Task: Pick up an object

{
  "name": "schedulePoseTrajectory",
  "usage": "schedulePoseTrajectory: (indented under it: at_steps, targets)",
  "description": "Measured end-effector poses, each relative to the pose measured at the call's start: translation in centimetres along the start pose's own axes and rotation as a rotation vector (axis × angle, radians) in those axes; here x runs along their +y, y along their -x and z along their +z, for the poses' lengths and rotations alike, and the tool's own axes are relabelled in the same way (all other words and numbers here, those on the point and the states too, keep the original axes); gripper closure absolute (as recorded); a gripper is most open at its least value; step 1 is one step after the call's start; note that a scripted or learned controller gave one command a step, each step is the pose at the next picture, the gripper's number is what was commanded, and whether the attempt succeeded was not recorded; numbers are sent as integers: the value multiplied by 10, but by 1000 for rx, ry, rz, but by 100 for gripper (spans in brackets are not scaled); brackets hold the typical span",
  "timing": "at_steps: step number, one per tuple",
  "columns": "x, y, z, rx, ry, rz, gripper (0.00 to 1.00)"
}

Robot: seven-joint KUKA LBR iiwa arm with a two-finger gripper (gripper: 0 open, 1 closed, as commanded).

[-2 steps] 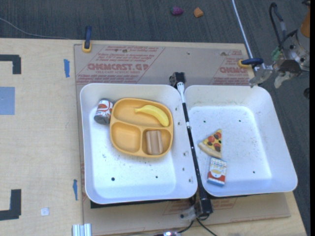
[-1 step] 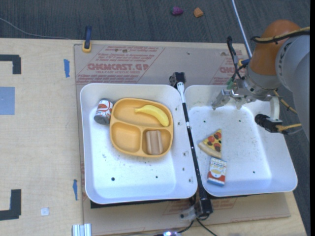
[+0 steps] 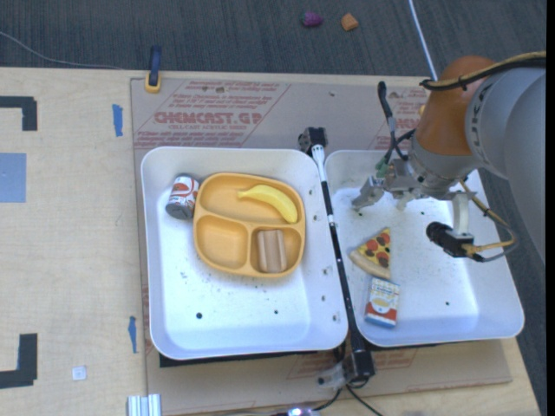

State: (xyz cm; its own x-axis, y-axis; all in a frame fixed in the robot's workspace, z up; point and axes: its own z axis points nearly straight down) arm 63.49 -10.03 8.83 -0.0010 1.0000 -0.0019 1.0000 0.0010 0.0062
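The grey arm (image 3: 503, 120) is reached in from the right, its pincer (image 3: 381, 189) lowered, nothing gripped.

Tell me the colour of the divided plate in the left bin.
Yellow-orange; the divided plate shows best in the camera view, holding a banana.

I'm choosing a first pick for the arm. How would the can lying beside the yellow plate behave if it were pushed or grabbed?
The can lies on its side, so a nudge would probably roll it. It looks dented, so likely empty and light, easily crushed further. It sits against the plate near the bin wall, leaving little room for fingers.
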Motion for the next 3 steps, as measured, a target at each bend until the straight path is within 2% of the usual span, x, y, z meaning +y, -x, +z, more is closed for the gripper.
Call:
schedulePoseTrajectory:
  at_steps: [1,2,3]
  targets:
    - [-39,0,-1,0,3,1,0]
    - [-109,0,-2,-1,5,2,0]
    - [-108,3,-12,-8,11,5,100]
